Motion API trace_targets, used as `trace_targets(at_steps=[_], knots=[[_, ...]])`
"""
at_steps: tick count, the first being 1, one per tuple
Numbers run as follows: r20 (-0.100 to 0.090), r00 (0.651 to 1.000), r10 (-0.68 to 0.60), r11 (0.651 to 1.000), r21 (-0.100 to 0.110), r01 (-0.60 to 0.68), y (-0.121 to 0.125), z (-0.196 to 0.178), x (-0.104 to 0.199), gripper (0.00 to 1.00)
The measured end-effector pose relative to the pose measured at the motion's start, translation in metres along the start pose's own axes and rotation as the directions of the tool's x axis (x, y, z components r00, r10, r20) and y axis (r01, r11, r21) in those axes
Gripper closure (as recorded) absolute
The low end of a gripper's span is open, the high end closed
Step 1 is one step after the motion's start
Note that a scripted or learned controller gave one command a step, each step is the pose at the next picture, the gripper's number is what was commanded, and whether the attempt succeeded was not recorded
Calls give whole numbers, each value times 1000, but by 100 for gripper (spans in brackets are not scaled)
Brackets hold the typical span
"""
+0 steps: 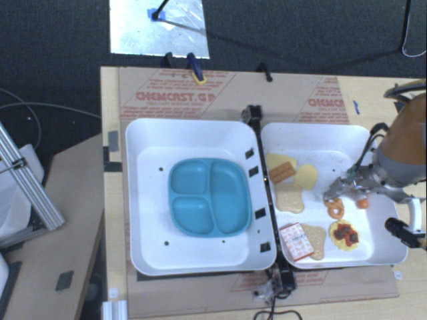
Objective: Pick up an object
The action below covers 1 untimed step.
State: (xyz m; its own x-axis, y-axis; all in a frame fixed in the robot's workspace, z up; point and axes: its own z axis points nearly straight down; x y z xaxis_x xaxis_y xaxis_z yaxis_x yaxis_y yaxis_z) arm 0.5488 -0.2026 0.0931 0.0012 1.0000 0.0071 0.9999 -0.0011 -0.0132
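Crowding the fingers (pixel 331 195), state unclear, orange ring (pixel 335 209), pizza toy (pixel 344 235), cracker (pixel 281 172).

The right bin (pixel 313 133) serves as the reference. The gripper (pixel 335 193) sits inside it, right of centre, directly above an orange ring-shaped item (pixel 335 209). A round piece with red topping (pixel 344 235) lies toward the near right corner. A red-and-white packet (pixel 296 241) rests at the near left edge. A yellow disc (pixel 306 176) lies left of centre. The left bin (pixel 150 139), adjoining the reference, holds a blue divided plate (pixel 209 197).
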Motion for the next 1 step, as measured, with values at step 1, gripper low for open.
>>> trace_targets(at_steps=[1], knots=[[9, 1000, -3, 1000, -17, 3, 6, -18, -1, 100]])
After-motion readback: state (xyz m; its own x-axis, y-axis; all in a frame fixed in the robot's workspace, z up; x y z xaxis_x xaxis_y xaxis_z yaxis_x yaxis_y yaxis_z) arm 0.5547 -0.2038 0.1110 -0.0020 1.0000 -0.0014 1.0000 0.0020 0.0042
